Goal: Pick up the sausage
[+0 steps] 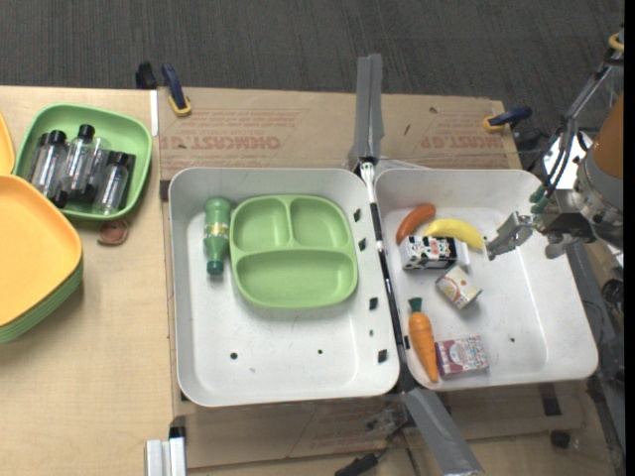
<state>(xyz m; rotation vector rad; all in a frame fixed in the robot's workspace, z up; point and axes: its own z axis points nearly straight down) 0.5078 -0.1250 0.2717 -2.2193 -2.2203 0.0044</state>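
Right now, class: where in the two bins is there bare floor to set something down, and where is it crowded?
Left bin: bare below the green divided plate. Right bin: bare on its right side, under the gripper. Crowded: the right bin's left side, with sausage, banana, cartons and carrot.

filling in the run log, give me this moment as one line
task: pick up sausage | sausage: right bin, far left, beside banana | gripper: over right bin, right of banana, holds nothing | sausage not yet grasped

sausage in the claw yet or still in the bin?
In the bin. The sausage lies in the right bin beside the banana; the claw is apart.
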